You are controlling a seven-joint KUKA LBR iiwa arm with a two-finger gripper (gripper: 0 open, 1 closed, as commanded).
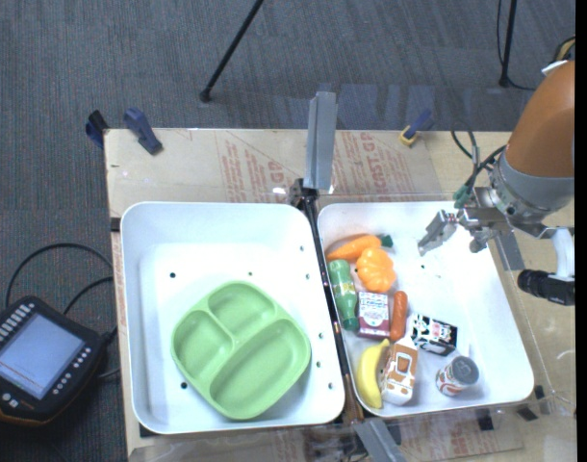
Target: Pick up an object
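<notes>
Toy food (375, 301) clusters along the right bin (486, 296)'s 9 o'clock wall, pumpkin (376, 269) topmost. Gripper (459, 231) hangs at the bin's 1 o'clock, fingers spread, nothing between. Green plate (241, 349) in left bin (159, 248).

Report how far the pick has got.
Done: nothing lifted yet. The toys, among them the banana, small pumpkin and can, all lie in the right bin; the green divided plate sits in the left bin. In hand: the pincer hangs open above the right bin's far side, with nothing between its fingers. Left: descend on one toy, close, raise it.
</notes>
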